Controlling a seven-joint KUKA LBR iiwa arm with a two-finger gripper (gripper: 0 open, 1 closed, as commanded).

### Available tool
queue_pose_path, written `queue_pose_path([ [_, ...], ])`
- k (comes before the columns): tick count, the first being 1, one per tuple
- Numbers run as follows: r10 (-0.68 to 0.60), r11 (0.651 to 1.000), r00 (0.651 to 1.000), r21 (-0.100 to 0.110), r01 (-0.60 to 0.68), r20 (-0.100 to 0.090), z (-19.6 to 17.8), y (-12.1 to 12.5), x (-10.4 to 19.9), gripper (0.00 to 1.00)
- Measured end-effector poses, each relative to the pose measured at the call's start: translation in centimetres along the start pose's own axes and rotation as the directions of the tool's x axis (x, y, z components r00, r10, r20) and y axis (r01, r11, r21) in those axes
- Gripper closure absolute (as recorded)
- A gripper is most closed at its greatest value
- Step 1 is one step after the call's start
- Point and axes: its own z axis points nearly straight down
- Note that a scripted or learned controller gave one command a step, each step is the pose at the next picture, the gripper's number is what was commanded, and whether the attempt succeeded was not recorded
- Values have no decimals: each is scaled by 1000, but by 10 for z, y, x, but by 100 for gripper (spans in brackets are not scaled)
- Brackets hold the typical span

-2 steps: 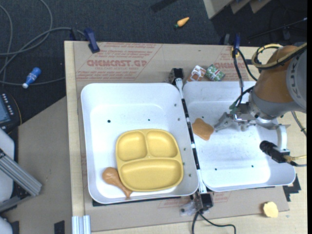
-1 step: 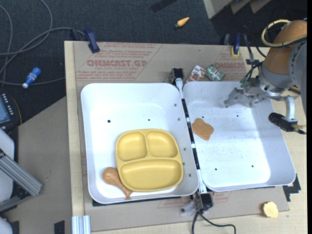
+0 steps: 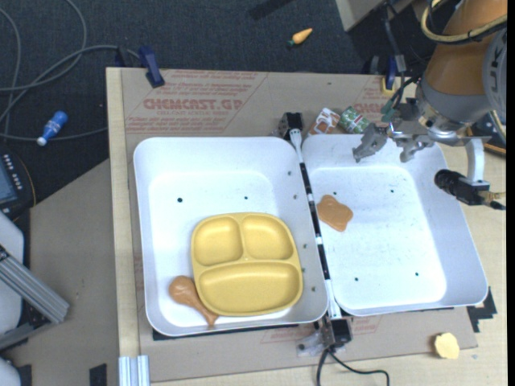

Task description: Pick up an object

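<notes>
Toast-shaped tan plastic toy, the likeliest thing to be picked, lies flat on the floor of the right white bin, close to the divider between the two bins and well apart from the gripper; largest of all is the brown cardboard-covered bench bearing both bins; the left shallow white bin holds a yellow three-compartment plastic plate near its front, with a tan toy drumstick touching the plate's left front edge; the grey arm with its orange band reaches in at the upper right; its two-finger gripper hangs over the far edge of the right bin, fingers spread apart with nothing between them; a small yellow lump sits on the bench by the right bin's front corner.
</notes>
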Motion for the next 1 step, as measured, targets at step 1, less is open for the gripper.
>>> queue_pose_path([
  [1, 9, 1000, 1000, 20, -9, -1, 124, -22, 11, 0],
])
